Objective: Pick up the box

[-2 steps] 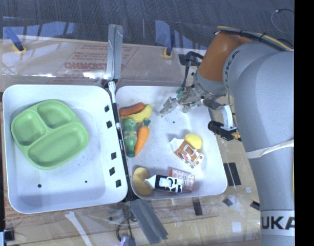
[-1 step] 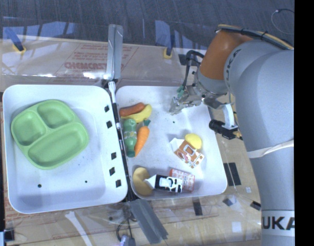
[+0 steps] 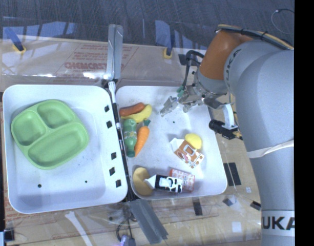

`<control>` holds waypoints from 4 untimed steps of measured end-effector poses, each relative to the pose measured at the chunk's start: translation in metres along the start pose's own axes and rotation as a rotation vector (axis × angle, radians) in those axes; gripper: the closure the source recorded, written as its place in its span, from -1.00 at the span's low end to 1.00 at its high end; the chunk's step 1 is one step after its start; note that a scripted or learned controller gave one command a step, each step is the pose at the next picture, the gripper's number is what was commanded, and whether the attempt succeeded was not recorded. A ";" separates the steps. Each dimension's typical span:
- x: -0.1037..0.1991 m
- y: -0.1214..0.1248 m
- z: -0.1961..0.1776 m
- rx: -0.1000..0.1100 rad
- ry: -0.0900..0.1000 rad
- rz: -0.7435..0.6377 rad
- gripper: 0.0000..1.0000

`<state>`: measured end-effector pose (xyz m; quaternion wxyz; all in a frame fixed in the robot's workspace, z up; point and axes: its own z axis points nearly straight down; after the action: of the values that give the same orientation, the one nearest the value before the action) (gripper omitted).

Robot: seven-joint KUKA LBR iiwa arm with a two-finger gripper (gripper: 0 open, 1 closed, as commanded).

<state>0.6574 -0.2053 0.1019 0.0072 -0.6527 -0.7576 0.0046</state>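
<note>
Bright, even overhead light; soft shadows; mild glare on the clear sheeting (image 3: 69,60); slightly soft focus.

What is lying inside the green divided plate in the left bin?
The green divided plate shows three bare compartments with nothing visible in them. The bin floor directly beneath the plate is covered, so that patch cannot be checked.

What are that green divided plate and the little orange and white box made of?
The green plate looks like moulded plastic: one even matte colour, rounded compartment rims. The box seems to be printed cardboard or thin card, with flat faces and printed graphics, though it is too small to be sure.
</note>
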 end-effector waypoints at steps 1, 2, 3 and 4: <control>0.001 0.000 -0.007 0.005 0.001 -0.006 1.00; 0.001 0.000 -0.006 0.005 0.001 -0.006 -1.00; 0.001 0.000 -0.006 0.005 0.001 -0.006 -1.00; 0.038 0.005 0.014 -0.009 -0.003 -0.004 -1.00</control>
<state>0.6561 -0.1671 0.0881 0.0034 -0.6513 -0.7588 0.0022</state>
